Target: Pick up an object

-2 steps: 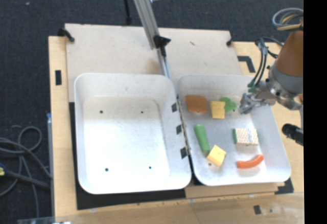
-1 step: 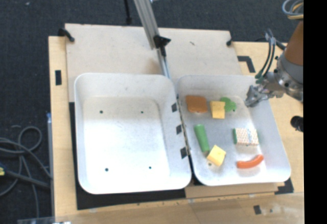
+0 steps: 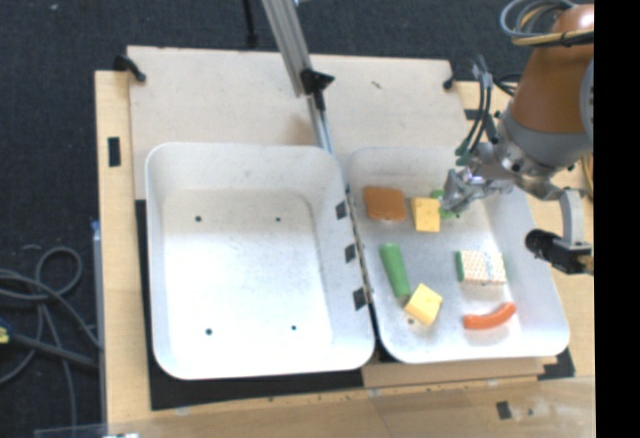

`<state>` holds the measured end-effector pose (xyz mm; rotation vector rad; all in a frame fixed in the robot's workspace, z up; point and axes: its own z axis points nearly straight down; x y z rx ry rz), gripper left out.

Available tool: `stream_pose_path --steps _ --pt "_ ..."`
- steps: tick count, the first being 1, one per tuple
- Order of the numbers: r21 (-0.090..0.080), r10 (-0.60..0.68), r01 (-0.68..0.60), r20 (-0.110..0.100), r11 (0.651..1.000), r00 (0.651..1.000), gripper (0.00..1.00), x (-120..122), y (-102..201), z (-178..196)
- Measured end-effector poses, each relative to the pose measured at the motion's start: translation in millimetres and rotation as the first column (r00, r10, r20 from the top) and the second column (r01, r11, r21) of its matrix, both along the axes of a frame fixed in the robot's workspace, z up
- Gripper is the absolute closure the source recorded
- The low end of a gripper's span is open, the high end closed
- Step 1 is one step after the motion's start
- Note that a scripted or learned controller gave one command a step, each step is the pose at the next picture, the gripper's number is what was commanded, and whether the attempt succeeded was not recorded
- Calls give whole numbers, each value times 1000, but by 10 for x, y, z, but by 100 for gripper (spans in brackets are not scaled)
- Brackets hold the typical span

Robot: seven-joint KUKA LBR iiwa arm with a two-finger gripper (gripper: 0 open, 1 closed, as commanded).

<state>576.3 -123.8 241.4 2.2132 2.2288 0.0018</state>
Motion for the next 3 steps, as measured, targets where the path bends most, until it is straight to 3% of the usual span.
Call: stream_pose_path --steps 2,3 --pt "1 2 -2 -1 1000 1000 100 70 1127 100" --pt "1 0 0 0 1000 1000 100 176 1549 88"
